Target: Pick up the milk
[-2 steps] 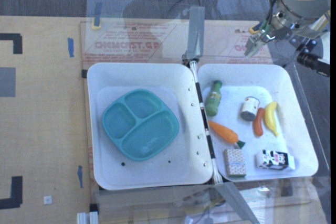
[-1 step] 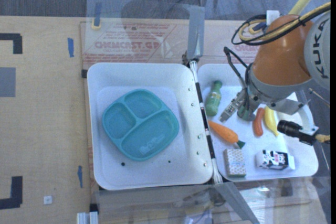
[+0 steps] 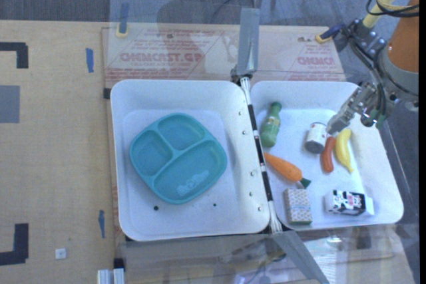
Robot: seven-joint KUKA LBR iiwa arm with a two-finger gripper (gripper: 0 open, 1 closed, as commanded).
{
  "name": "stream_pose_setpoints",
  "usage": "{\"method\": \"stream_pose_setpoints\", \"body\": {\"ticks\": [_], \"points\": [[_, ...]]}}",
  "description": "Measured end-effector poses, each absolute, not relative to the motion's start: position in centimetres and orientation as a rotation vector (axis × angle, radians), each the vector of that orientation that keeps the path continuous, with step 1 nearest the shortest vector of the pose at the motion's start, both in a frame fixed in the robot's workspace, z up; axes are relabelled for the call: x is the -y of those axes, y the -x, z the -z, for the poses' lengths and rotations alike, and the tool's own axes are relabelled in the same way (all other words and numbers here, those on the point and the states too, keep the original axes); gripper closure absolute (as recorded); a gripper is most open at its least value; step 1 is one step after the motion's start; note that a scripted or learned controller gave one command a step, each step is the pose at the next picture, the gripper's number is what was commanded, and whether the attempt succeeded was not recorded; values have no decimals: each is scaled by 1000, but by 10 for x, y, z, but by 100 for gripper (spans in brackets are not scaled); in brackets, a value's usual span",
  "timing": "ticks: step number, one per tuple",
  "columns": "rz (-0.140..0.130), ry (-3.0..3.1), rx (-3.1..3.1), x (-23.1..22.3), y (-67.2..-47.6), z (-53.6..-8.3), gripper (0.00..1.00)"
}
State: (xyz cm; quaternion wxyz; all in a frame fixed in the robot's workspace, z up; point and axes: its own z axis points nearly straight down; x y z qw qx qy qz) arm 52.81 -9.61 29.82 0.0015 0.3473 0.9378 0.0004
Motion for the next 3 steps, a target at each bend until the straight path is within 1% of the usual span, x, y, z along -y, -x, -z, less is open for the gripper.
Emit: {"method": "stream_pose_setpoints", "body": {"ticks": [1,2,3], "points": [[-2,-595,-3084,111,-489,-241,100],[0,-986,-2976,225,-569,-326,100],[-2,-867,-3017,152,-607,-297,100]]}}
